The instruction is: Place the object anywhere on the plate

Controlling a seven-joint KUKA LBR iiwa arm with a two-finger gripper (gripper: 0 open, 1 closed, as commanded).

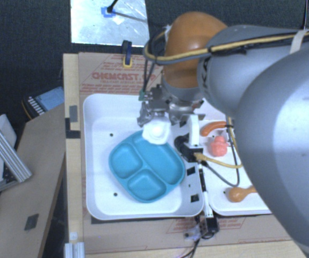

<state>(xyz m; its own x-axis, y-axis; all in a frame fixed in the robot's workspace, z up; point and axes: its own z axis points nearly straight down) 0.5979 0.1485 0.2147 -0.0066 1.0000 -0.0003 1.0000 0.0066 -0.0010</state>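
Dark backdrop behind a cardboard-lined bench (111, 75), with two shallow white bins side by side. Lying slantwise in the left bin (98, 144): a blue three-compartment plate (143, 171). Poised over the plate's upper right rim: the gripper (155, 120), hanging from the grey arm (272, 90) with its orange band (189, 42). Directly beneath it, at that same rim: a white rounded object (156, 132), overlapping the blue edge on one side and the bin floor on the other. Impossible to tell from this angle whether the gripper is wide or closed, or clasping the white object at all. Right of the plate, in the right bin (218, 204): a pink lump (217, 145), an orange curved piece (213, 127) just above it, and, lower down and well apart from the plate, a tan-orange gourd-shaped piece (239, 193). Far above the plate, beyond the bench: a silvery sheet (108, 12).
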